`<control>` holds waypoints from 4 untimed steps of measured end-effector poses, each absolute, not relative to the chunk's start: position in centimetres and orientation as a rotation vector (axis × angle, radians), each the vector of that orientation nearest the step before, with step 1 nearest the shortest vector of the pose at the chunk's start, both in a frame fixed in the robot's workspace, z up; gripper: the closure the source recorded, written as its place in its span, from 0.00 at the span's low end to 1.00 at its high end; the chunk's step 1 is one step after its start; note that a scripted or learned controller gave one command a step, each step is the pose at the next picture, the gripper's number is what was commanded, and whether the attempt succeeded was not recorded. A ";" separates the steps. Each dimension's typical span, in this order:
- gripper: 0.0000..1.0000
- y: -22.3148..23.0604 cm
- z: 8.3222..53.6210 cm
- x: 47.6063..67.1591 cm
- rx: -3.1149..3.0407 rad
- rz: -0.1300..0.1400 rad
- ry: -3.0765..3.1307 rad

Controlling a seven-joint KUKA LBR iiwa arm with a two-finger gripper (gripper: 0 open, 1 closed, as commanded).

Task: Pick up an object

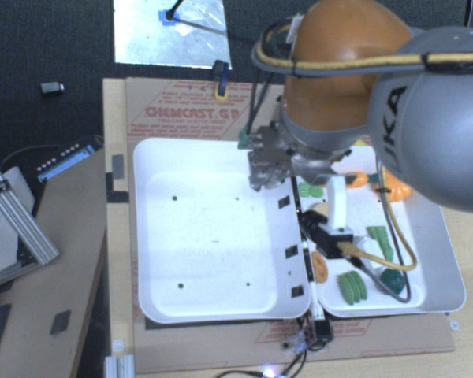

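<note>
One gripper (265, 173) is all I have, and it hangs right above the middle wall (301, 239), the thin ridge where the two white bins meet, near its far end. I cannot tell if my gripper is spread wide or pressed together, because my big grey and orange arm hides much of it. I see nothing pinched in it. On the left of the middle wall is the left bin (213, 235). On the right of the middle wall is the right bin (430, 258), and that is where the small toys lie. An orange piece (321, 268) lies just beside the middle wall, toward its near end. A ribbed green piece (351, 287) lies a little farther right of the wall. Some green sticks (381, 241) and a dark round thing (392, 279) lie farther right again. I would go for the ribbed green piece. It looks like a little plastic toy, so I think it is light and hard, and its ridges may help stop it slipping. I would take it across its narrow sides, at the middle.
</note>
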State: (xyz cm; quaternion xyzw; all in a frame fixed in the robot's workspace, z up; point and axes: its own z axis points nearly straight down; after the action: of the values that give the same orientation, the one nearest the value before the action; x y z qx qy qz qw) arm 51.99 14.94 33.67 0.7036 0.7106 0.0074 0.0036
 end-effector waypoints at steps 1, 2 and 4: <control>1.00 19.6 29.3 61.6 2.211 0.006 2.228; 1.00 22.6 22.2 51.6 2.217 -0.015 2.237; 1.00 23.5 34.5 48.8 2.212 0.027 2.224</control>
State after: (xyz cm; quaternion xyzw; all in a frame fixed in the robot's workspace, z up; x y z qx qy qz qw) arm 48.85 23.48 34.53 0.7052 0.7089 0.0087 0.0025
